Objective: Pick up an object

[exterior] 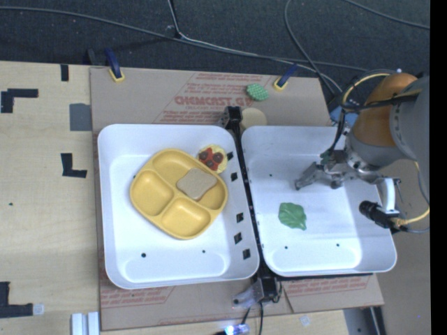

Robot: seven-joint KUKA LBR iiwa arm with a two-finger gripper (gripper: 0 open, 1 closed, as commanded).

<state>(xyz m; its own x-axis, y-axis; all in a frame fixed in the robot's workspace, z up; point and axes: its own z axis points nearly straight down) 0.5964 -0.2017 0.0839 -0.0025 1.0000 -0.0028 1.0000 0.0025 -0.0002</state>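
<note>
Right bin (pixel 349 257) holds green leaf (pixel 292 216) near gripper (pixel 302 183)

On the table, the left shallow white bin (pixel 119 257) holds a yellow divided plastic tray (pixel 157 201), with a tan bread slice (pixel 196 183) in it and a red berry cluster (pixel 212 158) at its far corner. The right shallow white bin (pixel 335 253) holds a green leafy piece (pixel 292 216), with the gripper (pixel 302 183) just behind it.

Your worktop (pixel 42 208) carries a brown cardboard sheet (pixel 202 100). On that sheet you have two white bins touching side by side, the left bin (pixel 119 257) and the right bin (pixel 349 257). A small green object (pixel 257 91) lies on the cardboard beyond them.
</note>
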